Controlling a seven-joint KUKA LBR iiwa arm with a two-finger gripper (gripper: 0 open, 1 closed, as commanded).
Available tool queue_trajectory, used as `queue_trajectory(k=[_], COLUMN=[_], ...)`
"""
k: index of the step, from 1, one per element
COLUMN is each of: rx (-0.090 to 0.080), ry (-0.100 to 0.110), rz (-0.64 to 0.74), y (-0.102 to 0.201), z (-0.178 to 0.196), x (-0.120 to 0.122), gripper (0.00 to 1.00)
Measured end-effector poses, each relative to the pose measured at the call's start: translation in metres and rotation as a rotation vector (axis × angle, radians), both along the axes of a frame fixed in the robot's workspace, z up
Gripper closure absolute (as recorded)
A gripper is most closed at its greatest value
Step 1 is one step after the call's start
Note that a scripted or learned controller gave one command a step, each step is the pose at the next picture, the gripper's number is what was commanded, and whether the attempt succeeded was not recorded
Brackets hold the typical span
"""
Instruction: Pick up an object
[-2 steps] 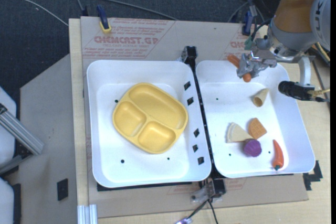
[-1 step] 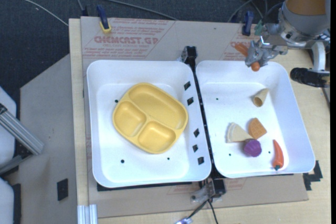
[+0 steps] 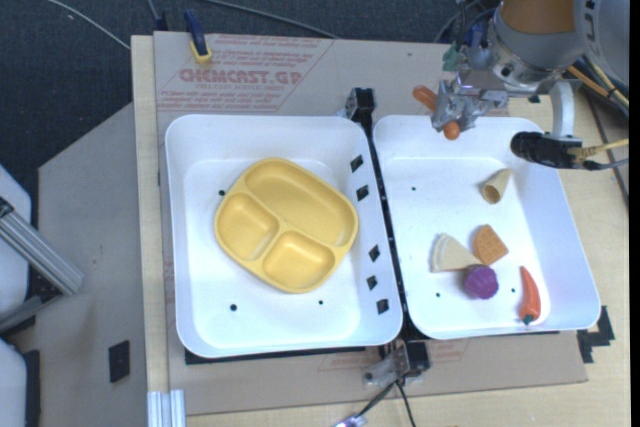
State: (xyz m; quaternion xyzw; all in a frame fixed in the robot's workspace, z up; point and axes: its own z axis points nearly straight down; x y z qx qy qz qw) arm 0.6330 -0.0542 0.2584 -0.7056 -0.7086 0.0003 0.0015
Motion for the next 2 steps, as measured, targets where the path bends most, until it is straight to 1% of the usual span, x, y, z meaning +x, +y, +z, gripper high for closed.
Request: queue_trajectory(k=[1,2], rx=[0.001,0.0], ry=[0.001,-0.005], rz=[0.002,0.001], y=[0.063,0.119], z=[-0.012,-0.011], x=[0.003,0.011], gripper=[1.0,1.0])
